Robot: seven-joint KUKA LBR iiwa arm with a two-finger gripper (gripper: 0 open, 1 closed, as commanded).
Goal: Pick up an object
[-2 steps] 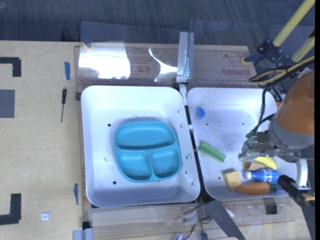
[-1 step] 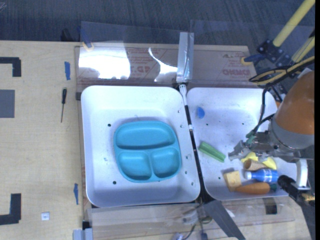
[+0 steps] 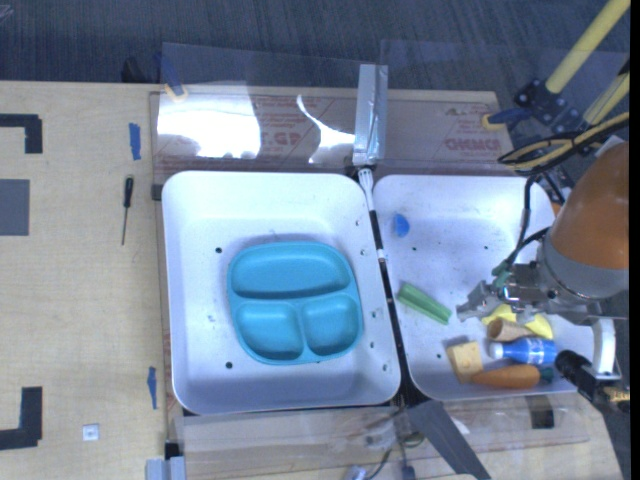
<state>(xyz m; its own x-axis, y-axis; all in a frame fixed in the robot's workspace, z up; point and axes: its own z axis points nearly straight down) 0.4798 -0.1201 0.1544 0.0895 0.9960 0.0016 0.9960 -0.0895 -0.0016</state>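
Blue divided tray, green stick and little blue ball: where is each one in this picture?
Blue divided tray [image 3: 293, 300]: camera view, left bin, point on the ridge between its compartments.
Green stick [image 3: 423, 303]: camera view, right bin, point on its middle.
Little blue ball [image 3: 400, 226]: camera view, right bin near the divider, point on its centre.

A light-blue divided tray [image 3: 294, 300] lies in a white bin [image 3: 190, 218]; a green stick [image 3: 424, 303], an orange piece [image 3: 505, 376].
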